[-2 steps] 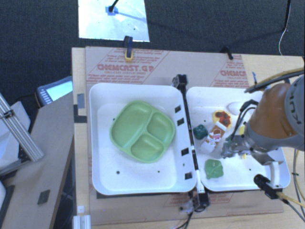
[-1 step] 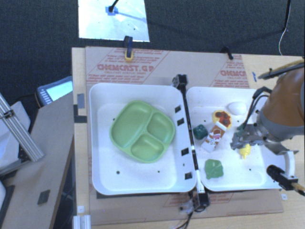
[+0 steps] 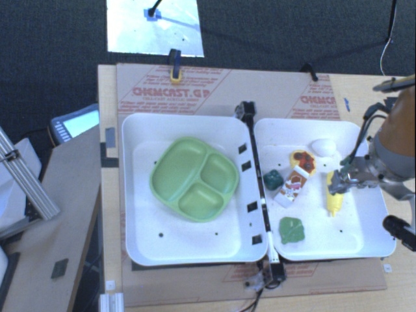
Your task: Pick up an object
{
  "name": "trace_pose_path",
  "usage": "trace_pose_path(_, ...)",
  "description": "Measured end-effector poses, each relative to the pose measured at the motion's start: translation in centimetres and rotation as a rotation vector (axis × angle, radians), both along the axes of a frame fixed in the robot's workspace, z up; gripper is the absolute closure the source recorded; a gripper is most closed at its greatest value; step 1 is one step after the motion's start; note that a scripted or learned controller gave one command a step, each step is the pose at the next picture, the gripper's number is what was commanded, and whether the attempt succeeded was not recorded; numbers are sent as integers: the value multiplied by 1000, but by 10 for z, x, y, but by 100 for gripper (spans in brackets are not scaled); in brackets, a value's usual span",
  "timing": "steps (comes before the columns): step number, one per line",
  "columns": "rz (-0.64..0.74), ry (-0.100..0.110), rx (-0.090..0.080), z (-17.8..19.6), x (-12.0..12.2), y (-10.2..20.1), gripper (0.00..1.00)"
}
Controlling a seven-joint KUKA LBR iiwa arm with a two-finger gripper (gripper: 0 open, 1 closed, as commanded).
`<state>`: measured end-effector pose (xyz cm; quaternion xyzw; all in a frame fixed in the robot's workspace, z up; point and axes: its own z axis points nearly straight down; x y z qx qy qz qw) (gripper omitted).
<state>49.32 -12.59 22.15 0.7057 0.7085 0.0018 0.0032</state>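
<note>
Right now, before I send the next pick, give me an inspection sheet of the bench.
Surface: two white bins, left bin and right bin, on a printed board.
Job's things: yellow bottle, green block, dark green piece, red-and-white carton, red-yellow item, white lump, all in right bin.
Clutter: green divided tray in left bin.
Grippers: gripper over yellow bottle's top.
Cables: cable, upper right.
Surroundings: dark carpet.

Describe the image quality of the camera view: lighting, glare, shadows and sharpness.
Camera view: even, soft overhead light; the white bins look bright but not blown out; faint shadows under the green tray and the small items; strong glare on the shiny sheet at the top; overall slightly soft, so the print on the small carton is unreadable, and the claw looks blurry.
</note>
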Motion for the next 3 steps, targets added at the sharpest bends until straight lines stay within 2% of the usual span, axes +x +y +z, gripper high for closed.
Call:
trace_pose_path(1,1,0,0,40,2,0,100)
trace_pose_path(3,5,6,3,36,31,99,100)
